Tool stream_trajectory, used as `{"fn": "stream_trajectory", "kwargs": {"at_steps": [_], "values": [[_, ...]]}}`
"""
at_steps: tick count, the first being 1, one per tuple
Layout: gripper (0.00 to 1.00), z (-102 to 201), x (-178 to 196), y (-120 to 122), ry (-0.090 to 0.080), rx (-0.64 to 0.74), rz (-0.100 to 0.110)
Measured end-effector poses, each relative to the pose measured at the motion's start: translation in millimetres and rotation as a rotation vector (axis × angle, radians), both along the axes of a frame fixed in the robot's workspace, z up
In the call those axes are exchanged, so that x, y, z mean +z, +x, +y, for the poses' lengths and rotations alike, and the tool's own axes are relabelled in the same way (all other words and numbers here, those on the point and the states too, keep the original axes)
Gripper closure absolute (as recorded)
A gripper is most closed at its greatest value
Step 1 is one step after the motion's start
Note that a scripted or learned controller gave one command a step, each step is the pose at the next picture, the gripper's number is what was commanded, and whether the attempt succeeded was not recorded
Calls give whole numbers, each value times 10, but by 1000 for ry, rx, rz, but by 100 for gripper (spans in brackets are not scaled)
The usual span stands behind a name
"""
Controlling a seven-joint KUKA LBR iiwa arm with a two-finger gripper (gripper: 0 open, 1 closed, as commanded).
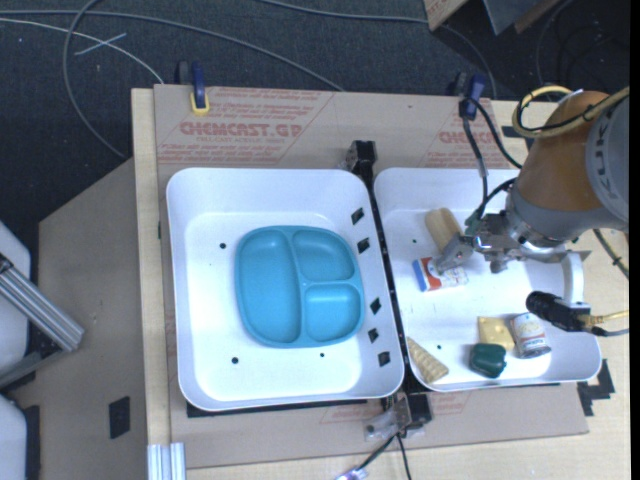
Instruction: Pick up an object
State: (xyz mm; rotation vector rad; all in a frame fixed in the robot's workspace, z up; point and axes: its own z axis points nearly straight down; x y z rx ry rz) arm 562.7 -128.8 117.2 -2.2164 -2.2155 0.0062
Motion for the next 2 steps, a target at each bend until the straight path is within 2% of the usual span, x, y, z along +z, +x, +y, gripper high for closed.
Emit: {"fn": "stream_trajectory", "kwargs": {"at_steps": [1,2], "values": [[0,9,-292,23,2,0,-9],[100,-7,-144,55,-5,1,-23]]}}
